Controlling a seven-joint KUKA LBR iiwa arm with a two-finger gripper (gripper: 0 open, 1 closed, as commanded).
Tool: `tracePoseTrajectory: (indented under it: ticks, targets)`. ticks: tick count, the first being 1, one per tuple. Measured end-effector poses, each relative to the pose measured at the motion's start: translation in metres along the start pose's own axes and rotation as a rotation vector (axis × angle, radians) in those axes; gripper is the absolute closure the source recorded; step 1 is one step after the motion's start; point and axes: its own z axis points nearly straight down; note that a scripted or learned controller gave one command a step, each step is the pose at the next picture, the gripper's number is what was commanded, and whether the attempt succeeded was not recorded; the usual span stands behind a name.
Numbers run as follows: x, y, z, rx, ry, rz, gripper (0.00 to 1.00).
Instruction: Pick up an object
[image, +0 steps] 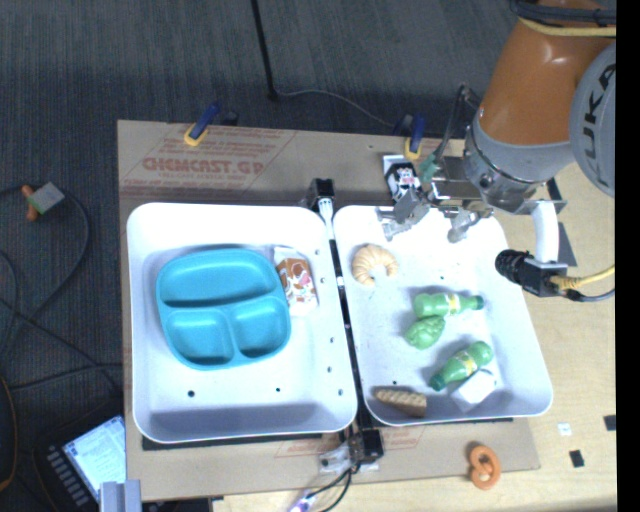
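My gripper hangs over the far edge of the right bin, open, with nothing between its two fingers. A pale croissant lies in that bin just to the left and nearer than the gripper. Toward the middle lie a green bottle and a green lump. Another green bottle rests near a white block at the front right. A brown bread stick lies along the front wall.
The left bin holds a blue divided tray and a small brown and white packet beside it. An orange pretzel shape lies on the bench in front of the right bin. Clamps sit on the bench's far edge.
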Motion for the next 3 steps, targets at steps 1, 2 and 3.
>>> tracePoseTrajectory:
  ticks: [1,2,3]
  targets:
    - [0.0000,0.0000,0.0000,0.000,0.000,0.000,0.00]
    - [0.0000,0.0000,0.0000,0.000,0.000,0.000,0.00]
    - [0.0000,0.0000,0.0000,0.000,0.000,0.000,0.00]
